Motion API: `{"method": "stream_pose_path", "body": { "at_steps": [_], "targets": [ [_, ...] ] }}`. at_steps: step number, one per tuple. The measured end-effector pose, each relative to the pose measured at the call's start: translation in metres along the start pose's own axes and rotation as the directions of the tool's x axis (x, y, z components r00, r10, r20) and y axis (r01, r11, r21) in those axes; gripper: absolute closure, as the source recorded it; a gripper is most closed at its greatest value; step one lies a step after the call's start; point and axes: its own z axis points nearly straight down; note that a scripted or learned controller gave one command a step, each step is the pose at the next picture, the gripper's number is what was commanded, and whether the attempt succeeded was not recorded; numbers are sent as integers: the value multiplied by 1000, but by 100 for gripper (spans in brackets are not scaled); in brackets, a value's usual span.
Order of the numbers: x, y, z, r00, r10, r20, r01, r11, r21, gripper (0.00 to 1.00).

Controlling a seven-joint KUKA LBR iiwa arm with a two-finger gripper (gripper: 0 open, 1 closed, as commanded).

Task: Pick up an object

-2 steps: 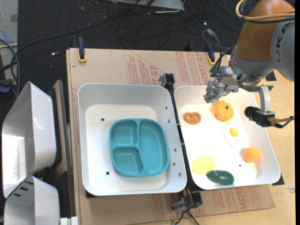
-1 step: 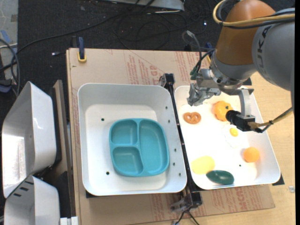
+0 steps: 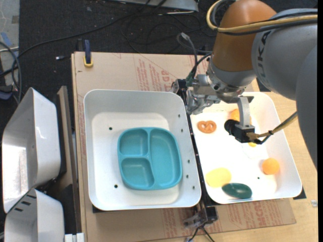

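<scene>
Far left: I see a tilted white tub [image 3: 30,135] standing off the cardboard sheet [image 3: 131,69], well away from everything else.
Left bin: the left bin [image 3: 96,105] holds one thing, a teal divided plate [image 3: 149,158], lying flat near its middle with its three compartments facing up.
Gripper: the gripper [image 3: 198,101] sits over the seam between the two bins, at the far left corner of the right bin [image 3: 237,160]. I cannot tell from this angle how wide it is set, and I see nothing held in it.
Nearest object: an orange pretzel-shaped piece [image 3: 206,127] lies flat on the right bin's floor, just nearside of the gripper and slightly to its right. It is close to the gripper, but I cannot tell whether they touch.
Behind the wrist: a small orange piece [image 3: 233,114] shows to the right of the pretzel, partly hidden by robot hardware.
Near edge of right bin: a yellow disc [image 3: 218,176] and a dark green oval [image 3: 237,190] lie just beside each other, well apart from the gripper.
Right side: an orange ball [image 3: 271,166] sits alone, farthest from the gripper.
Arm: the grey arm [image 3: 287,49] comes in from the right, its orange band [image 3: 242,24] above the right bin's far edge.
</scene>
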Motion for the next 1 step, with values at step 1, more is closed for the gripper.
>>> {"method": "stream_pose_path", "body": {
  "at_steps": [1],
  "targets": [
    [54, -10, 4, 1000, -1, 0, 1, 1000, 1, 100]
  ]
}}
